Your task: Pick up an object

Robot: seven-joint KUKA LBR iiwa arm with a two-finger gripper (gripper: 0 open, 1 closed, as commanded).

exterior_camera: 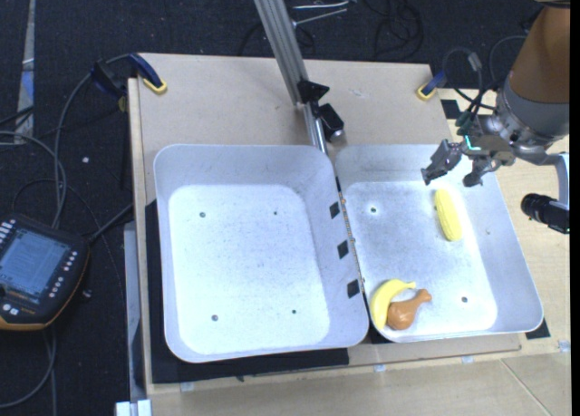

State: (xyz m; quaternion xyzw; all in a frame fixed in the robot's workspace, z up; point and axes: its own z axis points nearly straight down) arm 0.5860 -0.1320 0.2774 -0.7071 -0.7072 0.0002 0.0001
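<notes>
The gripper (457, 168) hangs over the far part of the right bin (507, 251) with its fingers spread and nothing between them. A corn cob (449, 214) lies just below it; a banana (390, 295) and a drumstick (405, 309) touch near the front rim.

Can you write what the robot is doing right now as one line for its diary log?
gripper: open, above right bin, holding nothing | corn cob: just below gripper | banana, chicken drumstick: touching, front edge
</notes>
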